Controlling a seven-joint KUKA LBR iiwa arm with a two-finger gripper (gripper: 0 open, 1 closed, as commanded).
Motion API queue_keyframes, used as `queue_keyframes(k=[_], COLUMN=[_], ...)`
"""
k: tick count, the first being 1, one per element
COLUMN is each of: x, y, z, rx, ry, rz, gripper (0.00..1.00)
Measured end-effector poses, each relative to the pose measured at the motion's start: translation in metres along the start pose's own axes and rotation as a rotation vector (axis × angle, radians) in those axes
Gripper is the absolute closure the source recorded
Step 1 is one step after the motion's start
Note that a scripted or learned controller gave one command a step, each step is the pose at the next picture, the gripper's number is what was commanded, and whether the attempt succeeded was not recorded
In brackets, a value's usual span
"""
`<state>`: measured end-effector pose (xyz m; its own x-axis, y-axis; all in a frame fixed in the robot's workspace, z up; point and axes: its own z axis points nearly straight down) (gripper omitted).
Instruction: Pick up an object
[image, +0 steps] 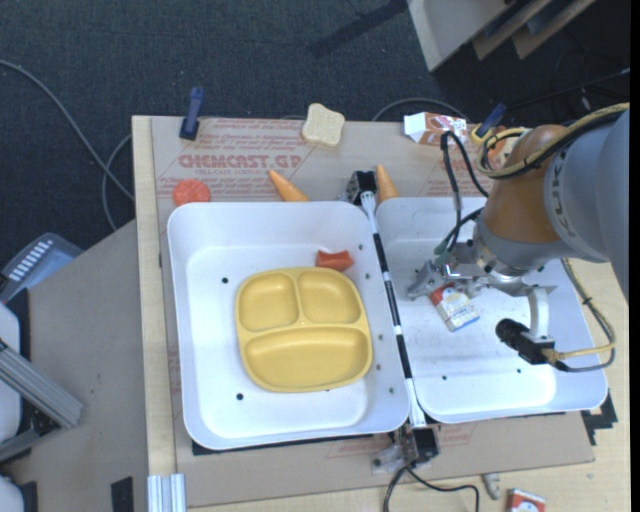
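The pincer (440, 280) hung low inside the right bin (520, 390), its metal fingers spread apart and holding nothing. Just beside it, toward the bin's near edge, a small white packet (460, 311) with red print lay flat on the floor. Well apart on the pincer's far side, the left bin (200, 250) held a yellow divided plate (300, 328) and an orange piece (335, 260).

bench (160, 330) bears two white bins (200, 250), a bread slice (323, 124), carrot (287, 186)
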<state>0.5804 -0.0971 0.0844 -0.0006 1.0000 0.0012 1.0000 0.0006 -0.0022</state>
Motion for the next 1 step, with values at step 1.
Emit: queue_keyframes(k=[1], x=[-0.0001], y=[0.0003], z=[-0.0099], rx=[-0.001], ry=[0.000], rz=[0.001], gripper=[1.00])
